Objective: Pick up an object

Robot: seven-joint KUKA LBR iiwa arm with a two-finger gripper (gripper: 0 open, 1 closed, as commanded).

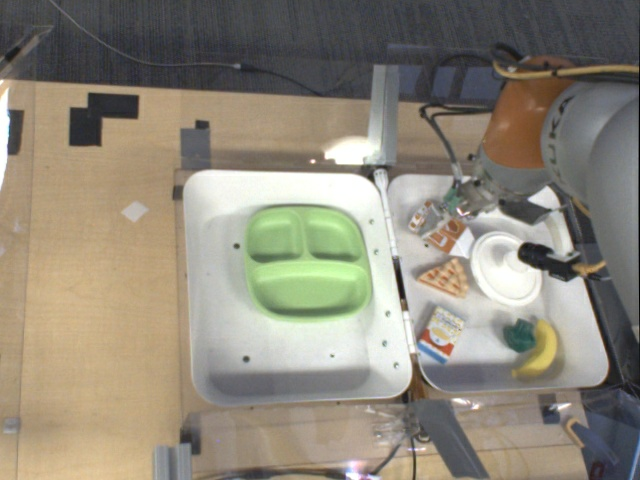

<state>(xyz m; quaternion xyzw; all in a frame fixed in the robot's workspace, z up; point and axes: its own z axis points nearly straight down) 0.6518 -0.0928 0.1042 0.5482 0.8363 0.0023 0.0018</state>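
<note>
Camera view shows the gripper low at 12 o'clock of the right bin, just beside a small packet — nothing is lifted yet, so the pick up seems not done.

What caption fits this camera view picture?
Grey arm's gripper hovers over toy food; divided green plastic plate lies alone.
</note>
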